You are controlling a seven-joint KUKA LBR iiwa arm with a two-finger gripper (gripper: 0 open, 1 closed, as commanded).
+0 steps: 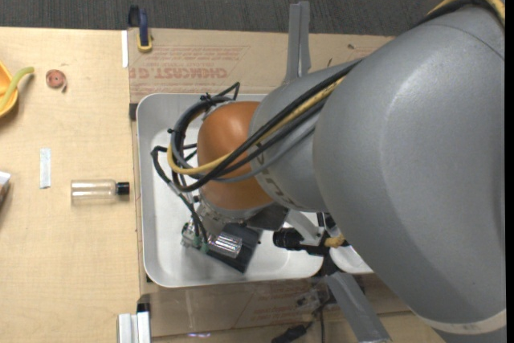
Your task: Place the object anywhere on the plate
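grey arm with orange band (229, 153) bent low into white bin (161, 269), hiding gripper (221, 241), object and plate; cannot tell grip state or object's place; best descend slowly, release only over the plate.

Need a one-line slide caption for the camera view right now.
Grey arm with orange band reaching low into white bin; clear bottle lying on bench.
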